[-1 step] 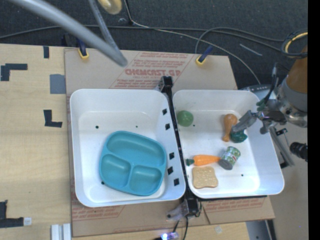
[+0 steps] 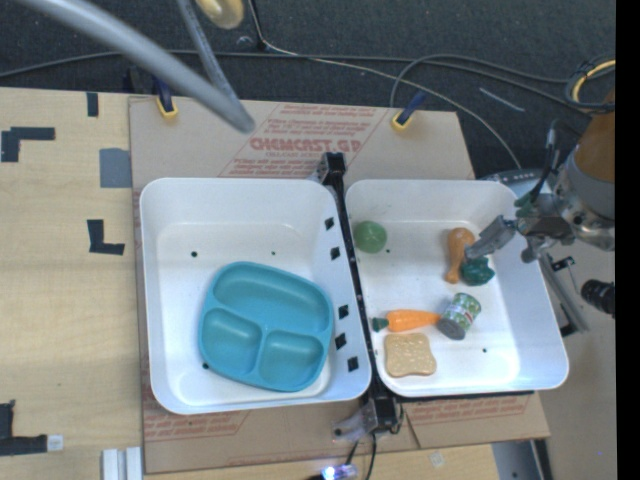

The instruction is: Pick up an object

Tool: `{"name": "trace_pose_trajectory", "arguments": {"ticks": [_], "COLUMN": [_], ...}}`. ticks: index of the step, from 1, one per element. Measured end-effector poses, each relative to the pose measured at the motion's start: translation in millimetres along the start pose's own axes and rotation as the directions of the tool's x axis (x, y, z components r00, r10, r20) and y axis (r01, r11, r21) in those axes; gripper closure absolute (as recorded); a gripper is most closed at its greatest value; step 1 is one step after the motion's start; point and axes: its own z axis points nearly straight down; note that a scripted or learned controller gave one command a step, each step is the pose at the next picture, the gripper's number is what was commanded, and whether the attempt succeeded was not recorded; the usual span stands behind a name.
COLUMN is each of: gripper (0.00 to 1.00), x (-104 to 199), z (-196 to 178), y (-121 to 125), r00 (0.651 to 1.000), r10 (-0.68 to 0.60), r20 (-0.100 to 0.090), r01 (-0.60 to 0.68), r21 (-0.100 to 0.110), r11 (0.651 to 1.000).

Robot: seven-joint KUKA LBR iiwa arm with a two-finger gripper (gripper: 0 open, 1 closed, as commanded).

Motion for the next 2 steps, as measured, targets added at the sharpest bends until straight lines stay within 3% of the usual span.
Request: {"name": "trace_pose_trajectory", "arguments": {"ticks": [2], "gripper": [0.0], "x": [2.2], "z": [107.0], "y": [3.1], "r00": [1.0], "r10": [0.0], "r20": [-0.001], "r01": [0.0], "r21": [0.006], "r11": [1.0]}}
